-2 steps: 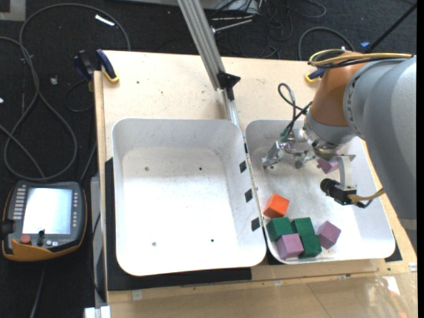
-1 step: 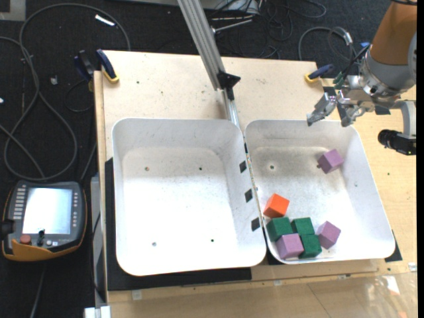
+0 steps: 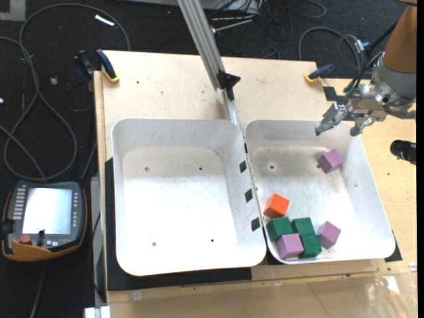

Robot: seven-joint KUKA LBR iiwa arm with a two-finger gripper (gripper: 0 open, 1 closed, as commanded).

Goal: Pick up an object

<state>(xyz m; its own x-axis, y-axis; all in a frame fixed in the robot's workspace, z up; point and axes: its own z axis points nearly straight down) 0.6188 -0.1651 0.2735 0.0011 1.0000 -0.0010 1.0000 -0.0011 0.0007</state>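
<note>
My gripper [image 3: 342,124] hangs over the far right edge of the right bin [image 3: 371,197], its two fingers spread open with nothing between them. Just below and to the left of it a purple cube [image 3: 330,159] lies alone on the bin floor. An orange cube [image 3: 277,205] sits nearer the bin's middle. At the near edge, two green cubes [image 3: 292,228] and two more purple cubes [image 3: 289,245] are bunched together.
The left bin [image 3: 126,197] lies beside the right one, with a slanted metal rod [image 3: 202,35] rising from the divider between them. Clamps sit at the bench's far corners. A teach pendant [image 3: 43,218] lies on the floor at left.
</note>
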